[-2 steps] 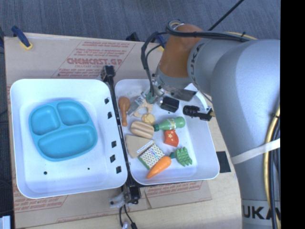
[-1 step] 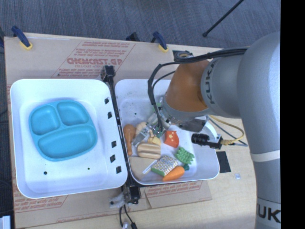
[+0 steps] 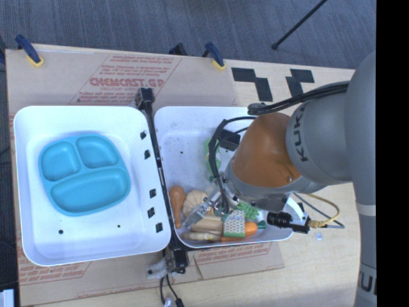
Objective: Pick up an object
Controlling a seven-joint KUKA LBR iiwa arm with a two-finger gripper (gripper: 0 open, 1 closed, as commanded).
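Note:
My gripper point(image 3: 215, 206) is low in the front part of the right bin point(image 3: 179, 133), under the orange wrist band. It sits right over a pile of toy food. The pile holds an orange carrot-like piece point(image 3: 174, 201), a beige bread-like piece point(image 3: 192, 203), tan sticks point(image 3: 201, 226), a green and white checkered piece point(image 3: 234, 224) and a small orange piece point(image 3: 251, 229). Part of a green piece point(image 3: 246, 209) shows beside the wrist. The arm hides much of the bin's right half.
The left bin point(image 3: 25, 190) holds a blue divided plate point(image 3: 85, 173). A black divider with clips point(image 3: 151, 165) runs between the bins. Cables point(image 3: 319, 217) trail off the arm at the right bin's front corner. Brown cardboard point(image 3: 128, 75) lies under both bins.

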